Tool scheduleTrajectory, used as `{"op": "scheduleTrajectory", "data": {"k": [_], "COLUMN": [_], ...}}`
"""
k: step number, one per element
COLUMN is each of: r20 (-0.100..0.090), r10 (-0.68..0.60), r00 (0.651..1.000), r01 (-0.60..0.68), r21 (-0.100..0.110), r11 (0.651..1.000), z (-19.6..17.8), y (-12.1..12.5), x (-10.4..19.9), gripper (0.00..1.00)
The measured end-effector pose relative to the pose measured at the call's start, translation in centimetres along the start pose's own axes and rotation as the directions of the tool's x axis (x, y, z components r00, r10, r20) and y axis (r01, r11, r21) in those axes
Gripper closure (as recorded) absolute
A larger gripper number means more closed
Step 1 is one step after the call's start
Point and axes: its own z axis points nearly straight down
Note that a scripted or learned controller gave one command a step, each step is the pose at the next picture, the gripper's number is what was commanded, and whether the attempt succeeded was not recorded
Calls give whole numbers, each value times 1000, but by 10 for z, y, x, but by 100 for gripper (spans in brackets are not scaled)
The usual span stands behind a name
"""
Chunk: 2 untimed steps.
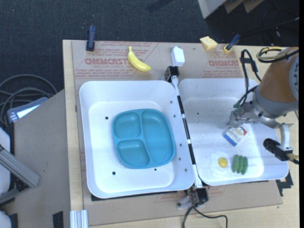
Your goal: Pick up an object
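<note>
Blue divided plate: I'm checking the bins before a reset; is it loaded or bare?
Bare. The blue divided plate lies flat in the left bin, and all three compartments show plain blue.

You see dark blue-grey carpet floor [42, 13] around the tan cardboard-topped bench [76, 127], with coiled grey cables [23, 87] to its left.

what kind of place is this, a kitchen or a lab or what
Most likely a robotics lab bench, not a kitchen: two white bins sit on a board holding toy food such as a fried egg, a grey-and-orange robot arm reaches in, and loose cables lie on the carpet.
</note>
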Motion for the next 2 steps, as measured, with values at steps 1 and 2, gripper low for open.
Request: {"op": "scheduleTrajectory", "data": {"k": [1, 2], "r20": [0, -11], "r10": [0, -1], "r00": [1000, 1000], "r01": [0, 2], "r21": [1, 15], "r11": [1000, 1000], "z": [0, -27], "y": [0, 2], "x": [0, -11], "gripper": [0, 0]}}
